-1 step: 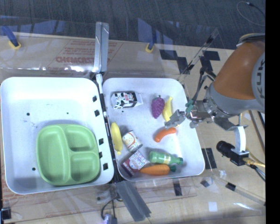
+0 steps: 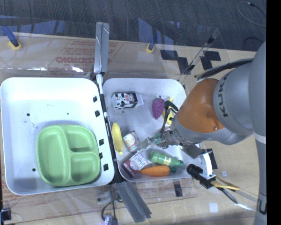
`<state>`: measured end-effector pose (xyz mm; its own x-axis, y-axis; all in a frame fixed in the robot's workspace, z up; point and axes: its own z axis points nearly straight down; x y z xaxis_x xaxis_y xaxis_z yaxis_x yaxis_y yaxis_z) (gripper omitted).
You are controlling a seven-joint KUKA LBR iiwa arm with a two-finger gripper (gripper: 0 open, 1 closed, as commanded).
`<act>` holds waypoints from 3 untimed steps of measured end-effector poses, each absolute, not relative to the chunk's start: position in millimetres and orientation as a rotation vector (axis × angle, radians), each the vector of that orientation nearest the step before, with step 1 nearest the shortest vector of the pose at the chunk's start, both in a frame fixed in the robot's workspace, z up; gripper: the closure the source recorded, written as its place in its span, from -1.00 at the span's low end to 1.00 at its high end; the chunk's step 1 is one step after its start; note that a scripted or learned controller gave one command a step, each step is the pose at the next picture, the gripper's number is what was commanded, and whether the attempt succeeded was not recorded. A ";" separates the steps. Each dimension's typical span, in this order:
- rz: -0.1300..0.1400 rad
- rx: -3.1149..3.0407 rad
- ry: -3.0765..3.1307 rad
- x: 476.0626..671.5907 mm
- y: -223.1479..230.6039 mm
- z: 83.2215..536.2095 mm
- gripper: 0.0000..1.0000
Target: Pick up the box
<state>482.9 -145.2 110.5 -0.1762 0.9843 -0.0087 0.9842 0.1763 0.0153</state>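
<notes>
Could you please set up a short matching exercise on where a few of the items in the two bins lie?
Things:
1. green tray
2. box
3. carrot
4. banana

Places:
A. along the left wall of the right bin
B. at the front edge of the right bin
C. in the left bin
D. at the back of the right bin, beside the grapes

Pairs: 1-C, 2-D, 3-B, 4-A
</notes>
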 end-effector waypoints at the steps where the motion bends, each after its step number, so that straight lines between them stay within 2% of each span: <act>1: -0.001 2.146 2.297 531.5 -104.1 230.8 -1.00; 2: -0.006 2.084 2.356 490.5 -41.9 190.3 -1.00; 3: -0.003 2.158 2.288 475.6 -108.8 90.4 -1.00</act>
<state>475.6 -108.8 90.4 -0.0581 0.9983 0.0012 0.9983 0.0581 -0.0041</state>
